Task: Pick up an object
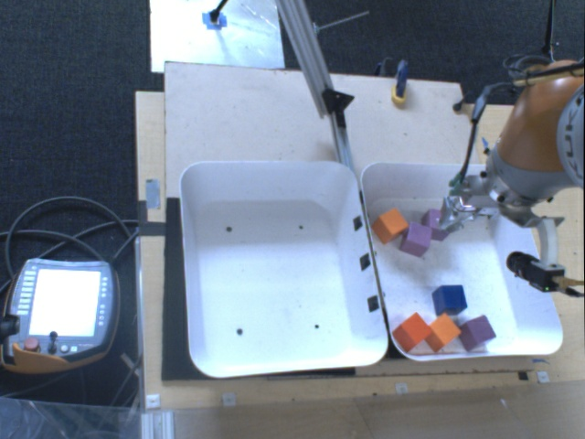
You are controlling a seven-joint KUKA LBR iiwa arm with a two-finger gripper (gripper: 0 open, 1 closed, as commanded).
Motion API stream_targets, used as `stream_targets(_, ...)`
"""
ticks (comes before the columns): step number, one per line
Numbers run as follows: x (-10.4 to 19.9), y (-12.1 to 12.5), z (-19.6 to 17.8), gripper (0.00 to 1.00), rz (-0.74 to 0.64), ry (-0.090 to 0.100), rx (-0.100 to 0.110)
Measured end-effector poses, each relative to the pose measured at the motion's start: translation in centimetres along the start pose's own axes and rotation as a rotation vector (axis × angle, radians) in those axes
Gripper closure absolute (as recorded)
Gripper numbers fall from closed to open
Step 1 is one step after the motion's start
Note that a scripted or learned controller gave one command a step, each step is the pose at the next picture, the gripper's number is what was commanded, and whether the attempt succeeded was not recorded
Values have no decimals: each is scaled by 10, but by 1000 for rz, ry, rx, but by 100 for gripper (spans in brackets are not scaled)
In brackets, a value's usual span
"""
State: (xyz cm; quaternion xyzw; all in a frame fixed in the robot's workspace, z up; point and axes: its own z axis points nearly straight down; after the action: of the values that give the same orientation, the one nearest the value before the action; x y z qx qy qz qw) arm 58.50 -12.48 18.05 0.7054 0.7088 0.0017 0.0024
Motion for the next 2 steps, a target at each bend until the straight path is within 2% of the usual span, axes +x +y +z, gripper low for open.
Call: stream_targets(2,8,9,-102,100,0,0,-2)
